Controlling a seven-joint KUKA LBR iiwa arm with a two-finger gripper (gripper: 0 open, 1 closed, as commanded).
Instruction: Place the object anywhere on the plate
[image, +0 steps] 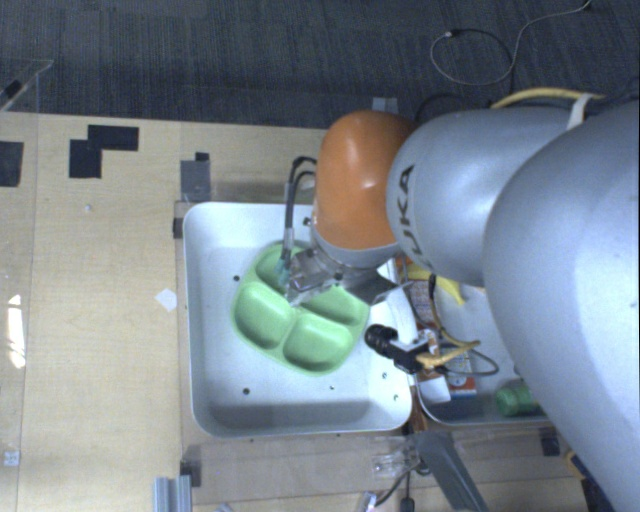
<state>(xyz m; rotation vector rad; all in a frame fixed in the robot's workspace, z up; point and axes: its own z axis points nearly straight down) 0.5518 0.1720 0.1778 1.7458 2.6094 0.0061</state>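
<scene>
The grey arm (520, 240) looms over a pale wooden worktop (90, 330) beside dark carpet (200, 50). Its jaws sit over the green plate (295, 320) in the left bin (215, 400); whether they are spread or pressed together, I cannot tell. No object is discernible between them.

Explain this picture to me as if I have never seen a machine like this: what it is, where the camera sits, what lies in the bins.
One camera, fixed above the bench, looks down at a slant. The big grey shape with the orange band is a robot arm reaching in from the picture's right. At its tip sits a two-finger gripper, the arm's "hand". It hangs over a light green plastic plate with compartments. That plate lies in the left shallow white bin on the pale wooden bench. The right white bin, mostly hidden under the arm, holds a small green object and other things too covered to name. The arm's body blocks the gripper's tips, so I cannot tell whether anything is held.
</scene>
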